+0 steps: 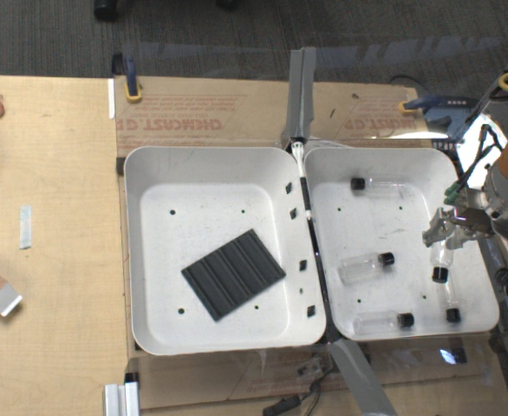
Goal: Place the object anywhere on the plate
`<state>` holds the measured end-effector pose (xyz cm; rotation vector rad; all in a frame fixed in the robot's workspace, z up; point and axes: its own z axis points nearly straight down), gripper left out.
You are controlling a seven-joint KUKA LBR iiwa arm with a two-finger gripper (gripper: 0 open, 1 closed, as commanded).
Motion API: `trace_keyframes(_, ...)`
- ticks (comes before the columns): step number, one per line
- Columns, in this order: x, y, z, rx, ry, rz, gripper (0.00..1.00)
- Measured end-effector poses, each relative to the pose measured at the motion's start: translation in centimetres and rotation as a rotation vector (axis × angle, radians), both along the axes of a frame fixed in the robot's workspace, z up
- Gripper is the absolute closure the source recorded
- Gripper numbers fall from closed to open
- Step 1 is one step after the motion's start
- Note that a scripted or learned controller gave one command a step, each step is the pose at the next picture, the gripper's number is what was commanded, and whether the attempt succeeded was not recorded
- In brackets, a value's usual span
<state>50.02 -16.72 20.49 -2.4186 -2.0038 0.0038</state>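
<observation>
The bench (46,146) carries two shallow white bins side by side. The left bin (141,258) holds a dark ribbed plate (233,274), lying flat and turned at an angle, near the bin's centre and toward its front edge. The right bin (323,232) holds several clear vials with black caps: one vial (371,183) near the back edge, a second vial (367,267) around the middle, a third vial (384,322) along the front edge, and a black cap (452,315) in the front right corner. The gripper (443,237) hangs over the right edge of that bin, with a clear vial (439,263) standing upright just below it; whether the claw grasps it cannot be told.
</observation>
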Motion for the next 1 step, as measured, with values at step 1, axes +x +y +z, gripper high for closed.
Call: trace_keyframes(1, 4.64, 7.05, 0.45, -0.001, 0.001, -0.074, 1.0)
